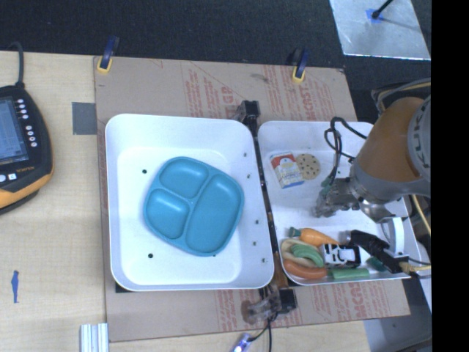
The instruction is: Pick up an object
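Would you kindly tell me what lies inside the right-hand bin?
A cookie packet near the back, and toy food heaped along the front edge. The arm covers the right of the bin, so anything beneath it is hidden.

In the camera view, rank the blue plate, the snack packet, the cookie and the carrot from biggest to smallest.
1. blue plate, by far the largest.
2. snack packet.
3. carrot and cookie: too close to rank. The carrot is longer, the cookie wider.
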`<action>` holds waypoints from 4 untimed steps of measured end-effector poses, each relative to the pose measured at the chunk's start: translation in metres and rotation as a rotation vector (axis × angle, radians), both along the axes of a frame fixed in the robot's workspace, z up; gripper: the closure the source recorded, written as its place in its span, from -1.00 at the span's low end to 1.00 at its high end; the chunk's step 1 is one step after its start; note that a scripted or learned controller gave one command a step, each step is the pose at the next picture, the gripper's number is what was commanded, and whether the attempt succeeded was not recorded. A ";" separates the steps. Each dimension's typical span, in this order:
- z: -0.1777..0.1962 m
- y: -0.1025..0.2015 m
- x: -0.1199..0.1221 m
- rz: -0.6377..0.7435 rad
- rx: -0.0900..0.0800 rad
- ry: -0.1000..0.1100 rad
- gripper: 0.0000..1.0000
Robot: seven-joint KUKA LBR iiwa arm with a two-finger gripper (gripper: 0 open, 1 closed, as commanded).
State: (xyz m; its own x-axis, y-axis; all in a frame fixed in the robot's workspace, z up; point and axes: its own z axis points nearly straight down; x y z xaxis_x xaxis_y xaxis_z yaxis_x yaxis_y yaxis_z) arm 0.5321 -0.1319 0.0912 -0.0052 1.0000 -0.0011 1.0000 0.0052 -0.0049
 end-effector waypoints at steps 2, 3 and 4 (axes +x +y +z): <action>0.061 -0.004 -0.025 -0.003 0.001 -0.003 1.00; 0.000 0.024 0.020 0.001 0.000 -0.001 1.00; 0.102 0.055 0.077 -0.001 0.001 -0.005 1.00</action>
